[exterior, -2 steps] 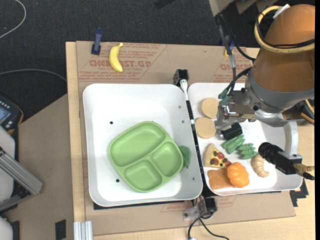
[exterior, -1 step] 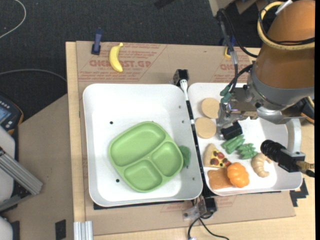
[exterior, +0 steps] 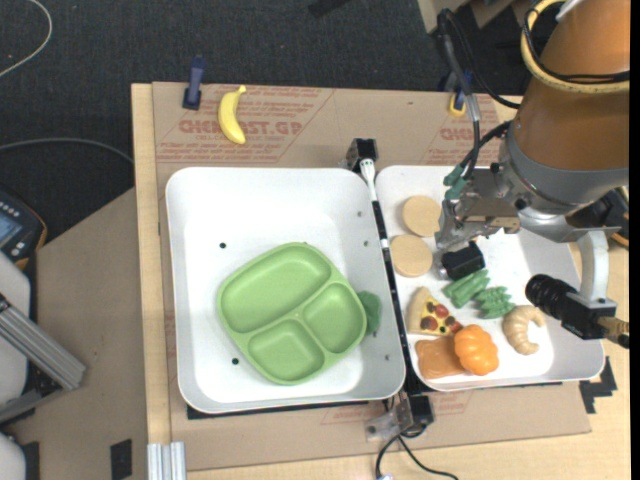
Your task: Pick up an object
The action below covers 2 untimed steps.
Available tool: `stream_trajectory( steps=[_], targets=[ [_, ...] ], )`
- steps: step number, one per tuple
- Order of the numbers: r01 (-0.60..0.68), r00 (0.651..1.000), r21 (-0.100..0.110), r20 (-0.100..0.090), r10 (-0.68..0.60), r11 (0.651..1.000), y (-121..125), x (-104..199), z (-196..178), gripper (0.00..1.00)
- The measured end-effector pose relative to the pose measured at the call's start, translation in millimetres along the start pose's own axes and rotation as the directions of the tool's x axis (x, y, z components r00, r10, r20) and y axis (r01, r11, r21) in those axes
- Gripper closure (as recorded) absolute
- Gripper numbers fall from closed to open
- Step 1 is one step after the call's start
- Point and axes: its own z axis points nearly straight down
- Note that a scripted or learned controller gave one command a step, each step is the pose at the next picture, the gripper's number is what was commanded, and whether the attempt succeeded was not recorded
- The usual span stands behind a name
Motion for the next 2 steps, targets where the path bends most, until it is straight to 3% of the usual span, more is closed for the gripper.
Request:
stream_trajectory(
  steps=[1, 2],
  targets=[
    [0.001, 1.0, -0.002, 0.001, -0.001, 1.0, 1, 0, -10, 1.0],
    [0.001, 1.0, 0.013, -0.003, -0.001, 1.0, -3, 56, 42, 1.0]
  ],
)
